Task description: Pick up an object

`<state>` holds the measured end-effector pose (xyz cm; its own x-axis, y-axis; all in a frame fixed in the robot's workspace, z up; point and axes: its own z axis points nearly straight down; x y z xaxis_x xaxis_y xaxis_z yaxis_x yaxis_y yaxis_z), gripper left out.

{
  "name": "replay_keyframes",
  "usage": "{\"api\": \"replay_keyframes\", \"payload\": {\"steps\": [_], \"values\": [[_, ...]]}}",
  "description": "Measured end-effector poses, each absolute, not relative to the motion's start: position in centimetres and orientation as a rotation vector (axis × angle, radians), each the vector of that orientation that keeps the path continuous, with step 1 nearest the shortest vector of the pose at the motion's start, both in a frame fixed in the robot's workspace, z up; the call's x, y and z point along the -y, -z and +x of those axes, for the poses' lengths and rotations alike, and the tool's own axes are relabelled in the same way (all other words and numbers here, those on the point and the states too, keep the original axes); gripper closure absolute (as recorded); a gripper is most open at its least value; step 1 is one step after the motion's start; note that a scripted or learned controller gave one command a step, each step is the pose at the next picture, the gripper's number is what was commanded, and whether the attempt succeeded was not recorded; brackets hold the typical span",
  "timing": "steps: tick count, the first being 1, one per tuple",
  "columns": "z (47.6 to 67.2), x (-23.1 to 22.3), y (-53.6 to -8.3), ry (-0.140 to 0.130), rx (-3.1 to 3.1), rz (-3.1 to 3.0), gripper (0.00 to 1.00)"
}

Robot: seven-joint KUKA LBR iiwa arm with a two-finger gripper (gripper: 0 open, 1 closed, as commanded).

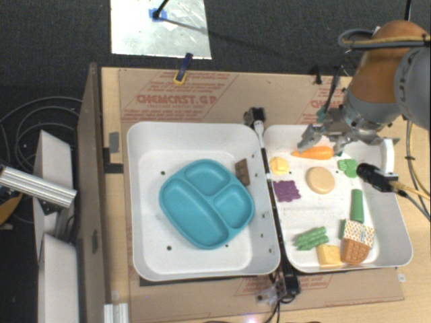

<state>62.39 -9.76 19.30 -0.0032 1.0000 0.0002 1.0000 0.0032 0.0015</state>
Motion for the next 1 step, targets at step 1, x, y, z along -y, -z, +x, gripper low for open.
{"api": "replay_keyframes", "payload": {"steps": [1], "values": [[62.5, 9.72, -20.42, -0.006, -2.225, 2.213, 1.0]]}}
